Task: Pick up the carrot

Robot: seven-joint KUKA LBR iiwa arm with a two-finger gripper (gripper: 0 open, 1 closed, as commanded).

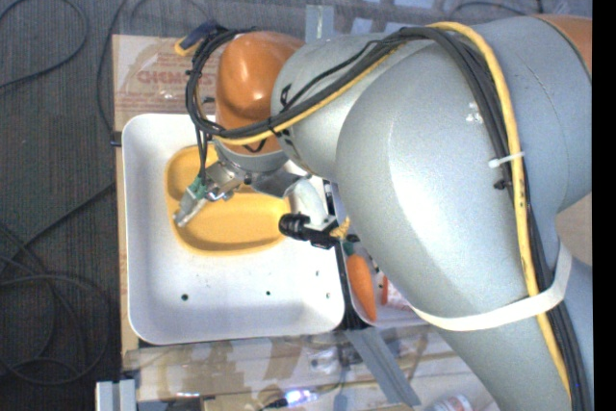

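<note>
The carrot (pixel 360 290) is an orange tapered piece lying at the left edge of the right bin (pixel 358 315), just past the wall between the bins. The arm's grey body hides most of it. My gripper (pixel 195 197) hangs low in the left bin (pixel 231 303), well to the left of the carrot. Its tip is over the left end of a broad yellow object (pixel 236 221). The view does not show anything held in the gripper.
The arm's large grey links (pixel 452 159) and orange wrist band (pixel 248 77) cover nearly all of the right bin. A red-and-white item (pixel 387 292) lies beside the carrot. A black fitting (pixel 294 226) sits by the bins' shared wall.
</note>
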